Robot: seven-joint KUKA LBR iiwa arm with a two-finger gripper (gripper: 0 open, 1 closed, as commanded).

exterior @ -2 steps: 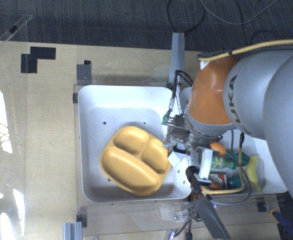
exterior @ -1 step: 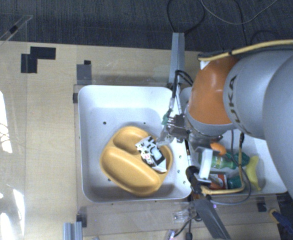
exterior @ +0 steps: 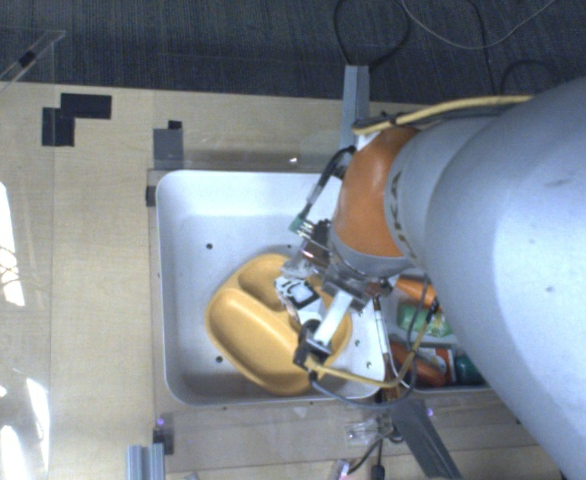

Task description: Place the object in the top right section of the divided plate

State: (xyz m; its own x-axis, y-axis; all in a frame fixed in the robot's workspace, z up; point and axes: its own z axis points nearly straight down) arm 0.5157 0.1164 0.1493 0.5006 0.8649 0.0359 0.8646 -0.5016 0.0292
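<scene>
1. Location: the shallow white bin (exterior: pixel 188 268) sits on the pale wooden worktop (exterior: pixel 83 298). The yellow divided plastic plate (exterior: pixel 248 333) lies inside it, towards the near right corner.
2. Arm: the grey arm with the orange band (exterior: pixel 368 208) reaches in from the right. Its gripper (exterior: pixel 305 303) hangs directly over the right-hand part of the plate, close to its surface.
3. Grip state: I cannot tell whether the gripper is open or closed. The wrist and its fittings block the tip from this angle.
4. The object: I cannot pick it out with certainty. Nothing can be confirmed as held. A small pale and dark shape shows at the tip, but it may be part of the tool.
5. Plate sections: the left-hand sections are exposed and look bare. The right-hand sections, including the target one, are covered by the gripper.
6. Other items: some orange and green items (exterior: pixel 423 366) lie to the right of the plate, mostly under the arm. Any of these could be the object not yet fetched.
7. Progress, as a judgement: the arm stands at the place of delivery, so the task appears to be at or near the placing step. No object can be seen at rest in the top right section, so completion is unverified. Release and withdrawal remain to be confirmed.
</scene>
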